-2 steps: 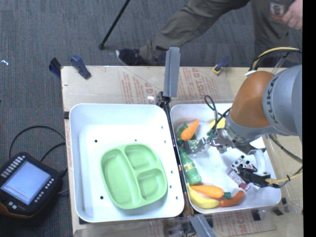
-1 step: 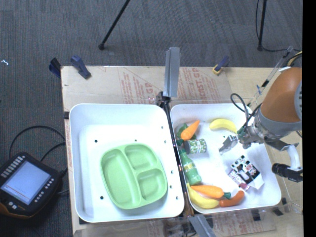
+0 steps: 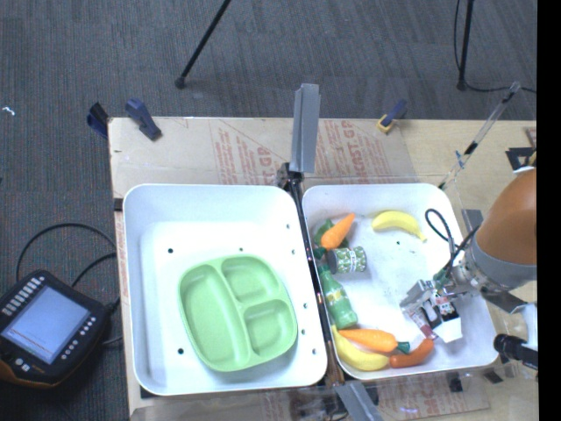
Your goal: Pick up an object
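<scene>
The right bin (image 3: 399, 191) holds a yellow banana (image 3: 397, 223) at the back, an orange carrot (image 3: 338, 229) at the back left, a small green-labelled can (image 3: 351, 260), and a green bottle (image 3: 336, 296) lying along the left wall. Two more carrots (image 3: 372, 338) (image 3: 417, 352) and a second banana (image 3: 359, 357) lie at the front. My gripper (image 3: 429, 303) hangs low over the right part of this bin, just above the front carrot, with a white-and-red piece beside its fingers. Nothing is seen between them.
The left bin (image 3: 149, 235) holds a light green divided tray (image 3: 238, 312). A grey upright post (image 3: 306, 130) stands behind the seam between the bins. Clamps sit on the bench's back edge. A teach pendant (image 3: 44, 323) lies on the floor at left.
</scene>
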`<state>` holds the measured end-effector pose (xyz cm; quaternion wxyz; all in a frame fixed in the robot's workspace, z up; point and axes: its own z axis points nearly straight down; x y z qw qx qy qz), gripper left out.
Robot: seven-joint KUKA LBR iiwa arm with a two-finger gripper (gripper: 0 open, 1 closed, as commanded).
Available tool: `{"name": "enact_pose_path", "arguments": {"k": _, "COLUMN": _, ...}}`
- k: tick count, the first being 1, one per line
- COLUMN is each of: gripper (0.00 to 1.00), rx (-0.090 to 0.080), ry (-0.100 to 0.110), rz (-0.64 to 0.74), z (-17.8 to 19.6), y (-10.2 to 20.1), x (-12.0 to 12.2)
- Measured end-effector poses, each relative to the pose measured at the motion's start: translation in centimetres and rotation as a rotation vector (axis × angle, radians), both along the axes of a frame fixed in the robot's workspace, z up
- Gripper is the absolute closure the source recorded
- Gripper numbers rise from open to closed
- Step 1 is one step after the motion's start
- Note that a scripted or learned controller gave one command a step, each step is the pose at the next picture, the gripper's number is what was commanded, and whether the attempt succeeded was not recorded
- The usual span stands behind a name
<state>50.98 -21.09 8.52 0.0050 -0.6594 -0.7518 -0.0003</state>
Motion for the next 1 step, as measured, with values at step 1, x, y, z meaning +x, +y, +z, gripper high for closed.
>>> {"name": "enact_pose_path", "arguments": {"k": 1, "gripper": 0.00, "rx": -0.005, "ry": -0.008, "rz": 0.233, "z": 0.20, "y": -0.31, "x": 4.56}}
